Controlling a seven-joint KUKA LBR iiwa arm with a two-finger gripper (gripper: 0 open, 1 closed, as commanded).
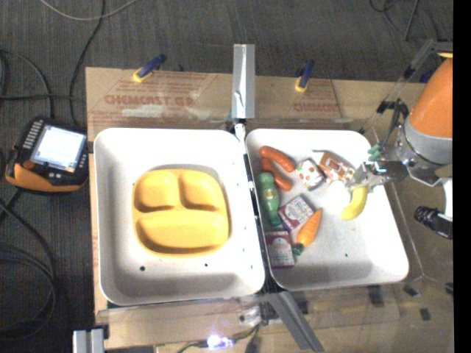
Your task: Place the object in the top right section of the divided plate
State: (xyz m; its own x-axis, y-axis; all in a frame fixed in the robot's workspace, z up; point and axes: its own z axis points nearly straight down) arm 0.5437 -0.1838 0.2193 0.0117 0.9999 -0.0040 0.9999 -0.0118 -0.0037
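Banana (354, 204), toy, likely light, stiff, slick-skinned; grip across its middle; pincer (366, 181) at its top end, grip unclear.

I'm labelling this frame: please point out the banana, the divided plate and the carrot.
banana (354, 205): camera view, middle of its yellow body.
divided plate (181, 230): camera view, bottom section's floor.
carrot (310, 227): camera view, mid orange body.

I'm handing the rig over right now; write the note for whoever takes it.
Tool: over the right bin, at the top end of the banana; grip unconfirmed.
Divided plate: in the left bin, nothing in its sections.
Also in the right bin: carrot, sausage, green bottle, packets.
Done: nothing placed.
Left: secure the banana, carry it across, set it in the plate's top right section.
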